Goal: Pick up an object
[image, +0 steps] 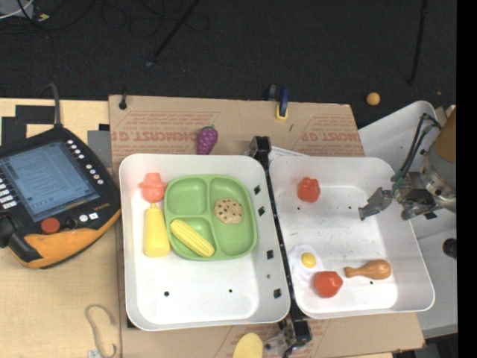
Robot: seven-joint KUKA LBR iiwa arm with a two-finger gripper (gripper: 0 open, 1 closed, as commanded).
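Over the right bin's [406, 230] far edge the hand [391, 203] hangs spread, holding nothing; drop from there and it'll probably clip the rim, missing the drumstick [369, 270].

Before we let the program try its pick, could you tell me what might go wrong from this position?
1. The gripper hangs over bare floor of the right bin, apart from every toy, so closing here would likely catch nothing.
2. The drumstick, tomato and fried egg lie close together; reaching for one may nudge another.
3. The red pepper looks rounded and could slip from between two fingers.
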